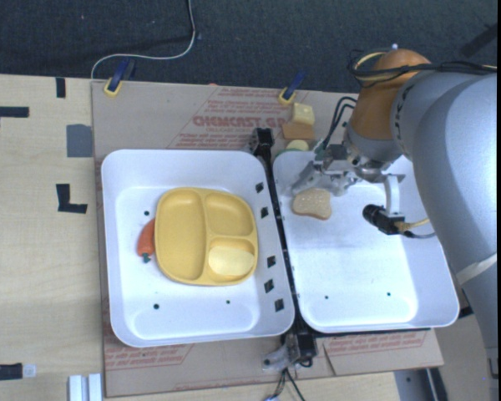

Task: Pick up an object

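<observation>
Gripper (pixel 317 172) just above bread slice (pixel 312 205), right bin (pixel 376 307)

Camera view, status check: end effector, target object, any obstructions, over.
End effector low in right white bin, just above tan bread-like piece. Nothing seen gripped. Yellow divided plastic plate in left white bin, apart.

Single fixed camera above the bench, looking down at a slant, moderately near, both shallow white plastic bins (pixel 117 224) fully in frame side by side, grey arm with orange band (pixel 451 132) entering from the right, dark floor along the top.
</observation>
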### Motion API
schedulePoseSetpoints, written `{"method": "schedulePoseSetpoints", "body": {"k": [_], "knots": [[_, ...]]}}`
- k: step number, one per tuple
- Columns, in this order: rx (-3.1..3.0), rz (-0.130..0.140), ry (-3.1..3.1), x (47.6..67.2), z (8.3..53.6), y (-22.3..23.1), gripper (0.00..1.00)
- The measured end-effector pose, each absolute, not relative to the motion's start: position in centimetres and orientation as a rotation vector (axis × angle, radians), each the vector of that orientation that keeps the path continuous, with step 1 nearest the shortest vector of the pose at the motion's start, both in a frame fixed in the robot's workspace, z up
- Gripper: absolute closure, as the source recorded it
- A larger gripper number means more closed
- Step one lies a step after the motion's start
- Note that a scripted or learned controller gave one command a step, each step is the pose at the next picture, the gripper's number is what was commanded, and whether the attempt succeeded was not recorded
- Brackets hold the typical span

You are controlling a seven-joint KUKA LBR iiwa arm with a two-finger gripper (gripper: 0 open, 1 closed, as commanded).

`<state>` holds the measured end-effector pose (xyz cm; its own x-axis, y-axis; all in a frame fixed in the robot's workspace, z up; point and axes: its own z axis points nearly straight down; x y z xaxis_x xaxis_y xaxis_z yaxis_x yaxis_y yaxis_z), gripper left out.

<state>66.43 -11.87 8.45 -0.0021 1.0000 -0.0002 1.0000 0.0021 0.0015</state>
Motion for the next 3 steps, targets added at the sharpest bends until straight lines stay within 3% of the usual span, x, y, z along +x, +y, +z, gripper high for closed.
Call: {"method": "schedulePoseSetpoints", "body": {"k": [1,2,3], "knots": [[2.221,-0.002,2.221,64.5,8.5,-11.2,0.0],[2.218,0.001,2.224,66.4,8.5,-12.1,0.0],[2.221,-0.003,2.222,63.2,8.5,-10.3,0.0]]}}
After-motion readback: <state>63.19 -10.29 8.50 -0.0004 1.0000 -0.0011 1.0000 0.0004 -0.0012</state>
